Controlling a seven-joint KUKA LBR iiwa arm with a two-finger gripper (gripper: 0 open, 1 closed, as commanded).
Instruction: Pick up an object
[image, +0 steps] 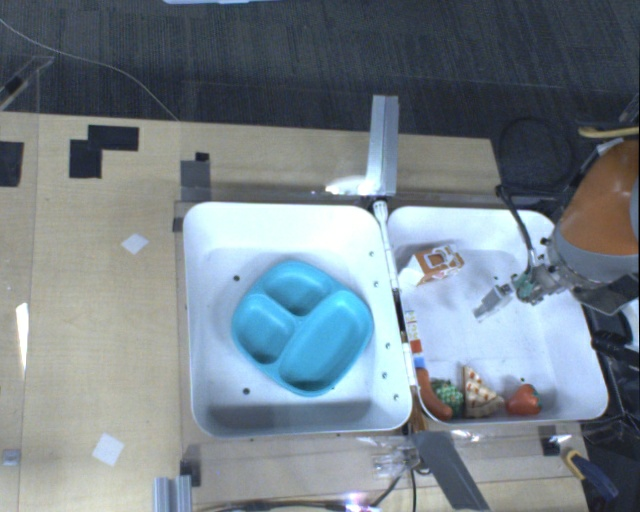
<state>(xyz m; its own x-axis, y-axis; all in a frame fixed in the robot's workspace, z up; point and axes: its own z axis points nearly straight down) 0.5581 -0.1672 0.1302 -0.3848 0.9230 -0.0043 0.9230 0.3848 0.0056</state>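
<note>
Two shallow white plastic bins sit side by side on the pale wooden table (90, 330). The left bin (205, 400) holds a turquoise plastic tray (302, 325) with three rounded compartments, lying roughly in the middle of the bin floor and turned at an angle.

The right bin (590, 395) carries several small toy food pieces. Along its near edge, in a row, lie an orange-red sausage-shaped piece (430, 393) at the left corner, a small green leafy piece (449, 397) just beside it, a tan wedge like a pizza slice (481, 392) next, and a red rounded piece like a tomato (523, 400) to the right. Toward the far left of that bin, well apart from the row, lies a small white and orange-brown packet-like piece (438, 262).

The grey arm with its orange band (600, 215) reaches in from the right, over the right bin's far right part. Its silver two-finger tool (490, 300) hangs above the bare middle of the bin floor, between the packet-like piece and the row of food, touching none of them. Nothing shows between its fingers; whether they are spread or pressed together I cannot tell at this size.

A grey metal post (384, 145) stands at the far side, where the two bins meet.
</note>
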